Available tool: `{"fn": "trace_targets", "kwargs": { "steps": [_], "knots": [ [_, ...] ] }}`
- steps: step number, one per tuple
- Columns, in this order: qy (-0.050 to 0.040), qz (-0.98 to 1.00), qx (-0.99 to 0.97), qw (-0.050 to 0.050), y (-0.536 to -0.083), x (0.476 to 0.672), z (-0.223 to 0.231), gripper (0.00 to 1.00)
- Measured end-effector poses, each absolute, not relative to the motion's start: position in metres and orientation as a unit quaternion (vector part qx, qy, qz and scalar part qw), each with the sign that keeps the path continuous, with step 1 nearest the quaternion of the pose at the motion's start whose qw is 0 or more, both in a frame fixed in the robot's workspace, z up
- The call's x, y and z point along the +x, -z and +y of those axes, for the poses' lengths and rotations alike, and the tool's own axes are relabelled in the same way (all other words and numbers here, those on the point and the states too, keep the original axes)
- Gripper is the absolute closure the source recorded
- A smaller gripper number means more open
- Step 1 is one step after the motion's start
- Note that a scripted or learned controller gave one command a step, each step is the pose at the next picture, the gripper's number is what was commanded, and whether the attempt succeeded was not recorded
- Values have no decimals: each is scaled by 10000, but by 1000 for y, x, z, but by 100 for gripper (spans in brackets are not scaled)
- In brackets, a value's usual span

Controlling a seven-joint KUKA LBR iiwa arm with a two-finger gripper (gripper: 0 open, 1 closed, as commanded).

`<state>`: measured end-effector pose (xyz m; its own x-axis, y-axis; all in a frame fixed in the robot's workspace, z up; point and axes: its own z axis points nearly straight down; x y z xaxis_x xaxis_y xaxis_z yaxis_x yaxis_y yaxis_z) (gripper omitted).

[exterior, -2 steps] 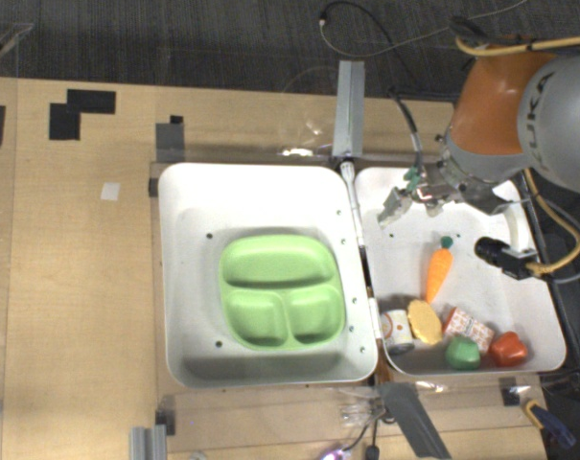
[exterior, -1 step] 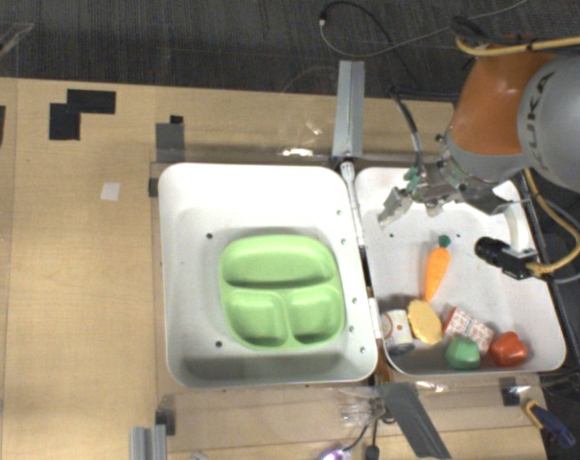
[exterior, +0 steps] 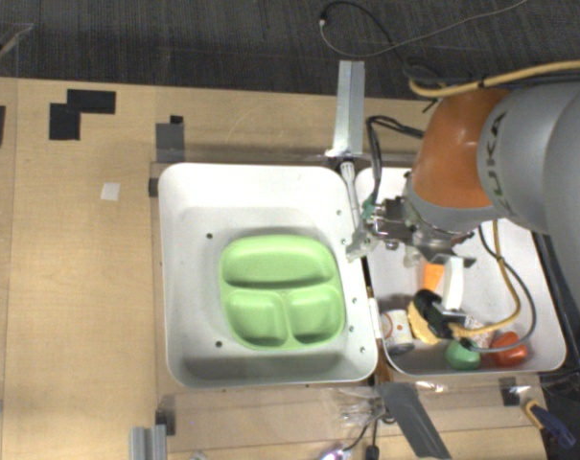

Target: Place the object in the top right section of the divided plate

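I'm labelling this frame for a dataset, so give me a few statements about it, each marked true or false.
1. The green divided plate lies in the left bin. True.
2. A toy already sits in the plate. False: its sections hold nothing.
3. The arm hangs over the right bin. True.
4. The small objects lie scattered on the wooden bench. False: they are clustered in the right bin's near end.

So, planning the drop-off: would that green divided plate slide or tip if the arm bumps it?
The green divided plate looks like light moulded plastic, so it would probably slide on the smooth left bin. It sits low and wide, so tipping seems unlikely.
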<state>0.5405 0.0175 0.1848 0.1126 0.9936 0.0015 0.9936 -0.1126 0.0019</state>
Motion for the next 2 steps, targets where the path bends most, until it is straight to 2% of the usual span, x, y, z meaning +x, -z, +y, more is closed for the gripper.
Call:
{"fn": "trace_targets", "kwargs": {
  "steps": [1,2],
  "knots": [
    [-13,6658,7462,2,-185,541,17,0],
    [-9,7825,6227,0,-152,487,180,0]
  ]
}}
